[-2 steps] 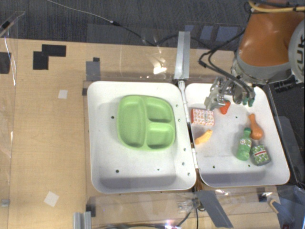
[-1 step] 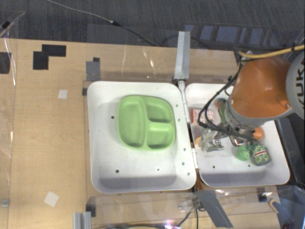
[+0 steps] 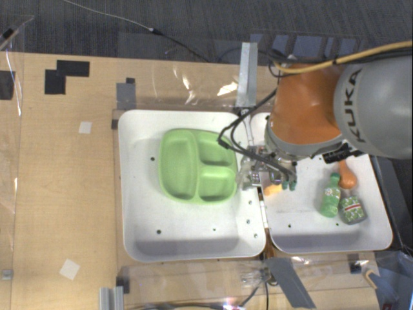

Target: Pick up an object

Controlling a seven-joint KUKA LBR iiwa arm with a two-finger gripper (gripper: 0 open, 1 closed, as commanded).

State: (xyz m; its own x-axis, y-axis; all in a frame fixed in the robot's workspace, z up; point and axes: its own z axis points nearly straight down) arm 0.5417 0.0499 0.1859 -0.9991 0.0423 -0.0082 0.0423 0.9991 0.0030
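KUKA lettering shows on the arm (image 3: 361,108). The gripper (image 3: 268,178) sits right of the green tray (image 3: 193,166), over a small orange item (image 3: 273,189); can't tell its state. Green bottle (image 3: 331,199) further right, open floor around it.

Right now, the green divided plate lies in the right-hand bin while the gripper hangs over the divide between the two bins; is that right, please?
Not quite. The camera view shows the green divided plate lying in the left-hand bin, not the right-hand one. The gripper does hang over the divide between the two bins.

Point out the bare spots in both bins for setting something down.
Left bin: a wide bare strip along the near wall below the green tray, and a narrower one on its left. Right bin: crowded by the gripper, green bottle and can.
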